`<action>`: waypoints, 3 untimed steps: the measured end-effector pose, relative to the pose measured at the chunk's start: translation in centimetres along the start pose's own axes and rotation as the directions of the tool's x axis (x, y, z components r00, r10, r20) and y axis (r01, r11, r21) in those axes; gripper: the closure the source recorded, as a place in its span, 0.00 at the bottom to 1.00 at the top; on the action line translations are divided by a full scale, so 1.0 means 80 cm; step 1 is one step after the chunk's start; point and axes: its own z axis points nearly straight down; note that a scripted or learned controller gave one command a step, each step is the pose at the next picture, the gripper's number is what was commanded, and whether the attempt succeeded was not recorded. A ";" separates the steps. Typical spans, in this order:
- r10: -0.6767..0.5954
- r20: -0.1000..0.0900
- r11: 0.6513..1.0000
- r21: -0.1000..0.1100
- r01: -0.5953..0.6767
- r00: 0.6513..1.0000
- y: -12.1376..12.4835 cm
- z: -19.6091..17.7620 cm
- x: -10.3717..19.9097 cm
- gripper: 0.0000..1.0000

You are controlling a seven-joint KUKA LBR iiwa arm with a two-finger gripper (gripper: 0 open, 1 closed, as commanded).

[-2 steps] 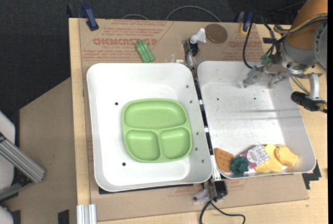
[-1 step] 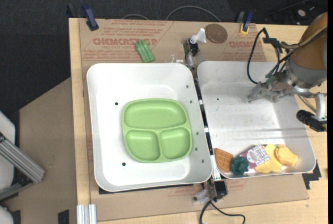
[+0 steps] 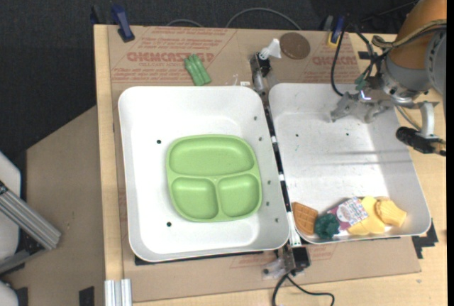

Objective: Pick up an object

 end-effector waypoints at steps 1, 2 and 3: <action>0.002 0.018 1.000 -0.028 -0.002 1.000 0.000 -0.094 -0.005 0.00; 0.003 0.013 1.000 -0.015 -0.003 1.000 -0.053 -0.041 -0.002 0.00; 0.001 0.011 1.000 -0.017 0.000 1.000 -0.057 0.002 0.000 0.00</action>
